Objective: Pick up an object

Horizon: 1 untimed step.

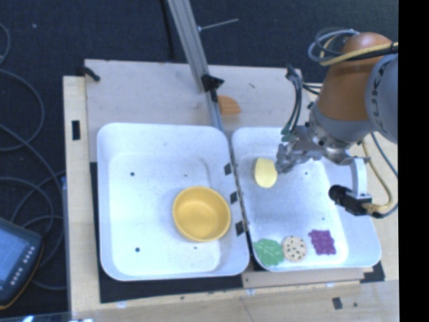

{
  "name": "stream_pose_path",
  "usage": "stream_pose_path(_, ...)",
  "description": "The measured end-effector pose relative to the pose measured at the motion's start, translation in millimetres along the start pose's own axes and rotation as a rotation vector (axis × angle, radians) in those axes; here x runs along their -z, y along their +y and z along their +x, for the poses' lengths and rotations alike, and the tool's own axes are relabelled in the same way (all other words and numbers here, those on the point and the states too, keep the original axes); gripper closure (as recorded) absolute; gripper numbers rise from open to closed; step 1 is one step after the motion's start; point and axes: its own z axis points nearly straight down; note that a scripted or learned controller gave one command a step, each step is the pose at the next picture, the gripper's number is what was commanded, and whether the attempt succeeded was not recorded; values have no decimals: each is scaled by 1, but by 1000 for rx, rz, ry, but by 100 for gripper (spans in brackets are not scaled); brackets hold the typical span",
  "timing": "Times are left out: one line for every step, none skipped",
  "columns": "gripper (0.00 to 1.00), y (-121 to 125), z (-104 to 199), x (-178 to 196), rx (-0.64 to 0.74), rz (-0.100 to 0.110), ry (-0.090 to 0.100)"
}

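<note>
Nearest the camera, along the front wall of the right bin [348, 260], three small flat pieces lie in a row — a green one [269, 251], a speckled cookie [293, 247] and a purple one [322, 241]. All look thin and low to the floor, so they would probably be awkward to pinch.

Beside them, in the left bin [120, 180], sits a yellow bowl [201, 213], upright and well apart from the arm; its rim would be the likeliest hold, though it looks smooth.

Farther back in the right bin lies the yellow egg-shaped object [265, 173], close to the divider between the bins. It appears light, rounded and smooth — likely to slip unless squeezed across its narrow middle.

The pincer [289, 156] hangs just beside it, on its right and a little behind, touching or nearly so. Whether the pincer is wide or narrow I cannot tell, since the wrist hides it. Nothing can be seen held.

Beyond the bins, on the bench [147, 92], an orange thing [228, 105] rests by a metal post [191, 39].
</note>
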Motion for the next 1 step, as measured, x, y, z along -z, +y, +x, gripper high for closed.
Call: stream_pose_path(100, -9, 48, 10, 0, 0, 0)
